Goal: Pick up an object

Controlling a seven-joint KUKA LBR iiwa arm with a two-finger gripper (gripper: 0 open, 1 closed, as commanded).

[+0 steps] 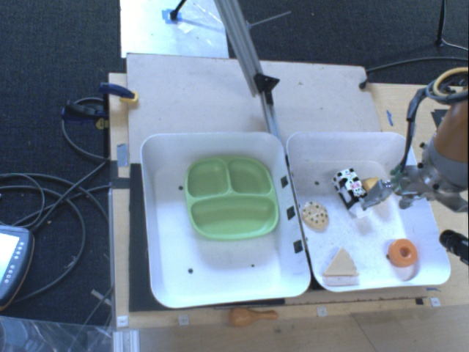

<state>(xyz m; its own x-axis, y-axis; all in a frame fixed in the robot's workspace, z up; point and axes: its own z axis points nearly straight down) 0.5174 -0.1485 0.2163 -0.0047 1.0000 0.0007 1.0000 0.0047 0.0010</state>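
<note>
The right bin [322, 152] holds a black-and-white cow toy [347, 185], a speckled cookie [315, 215], a tan sandwich wedge [341, 264] and an orange ring [402, 253]. My gripper [382, 193] hangs low over the right bin's middle, just to the right of the cow toy and close to it. A small yellowish piece [371, 184] shows right at the gripper's left end. Nothing is visibly lifted. The arm's grey wrist [448, 152] comes in from the right edge.
The left bin [165, 233] holds a green divided plate [231, 198]. A metal pole [245, 42] slants down to the wall between the bins. A tan wooden piece [253, 316] lies on the bench in front of the bins. Cables lie at left.
</note>
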